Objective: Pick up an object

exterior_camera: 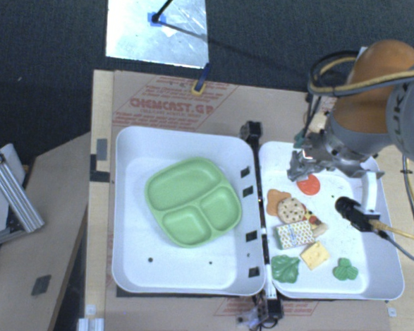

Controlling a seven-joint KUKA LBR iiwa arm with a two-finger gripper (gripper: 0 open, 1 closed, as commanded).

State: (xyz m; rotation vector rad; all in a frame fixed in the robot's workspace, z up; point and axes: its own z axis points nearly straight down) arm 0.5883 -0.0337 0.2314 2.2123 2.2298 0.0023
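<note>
Tool hangs just above the red disc in the right bin; its opening cannot be told. A centred, vertical descent should suit this flat piece.

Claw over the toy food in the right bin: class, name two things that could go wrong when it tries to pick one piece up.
1. The claw hangs beside the red disc, which lies flat on the floor of the right bin. A piece that thin may slide away rather than lift.
2. The orange piece, cookie and patterned block crowd together, so a grab there might nudge or catch a neighbour.
</note>
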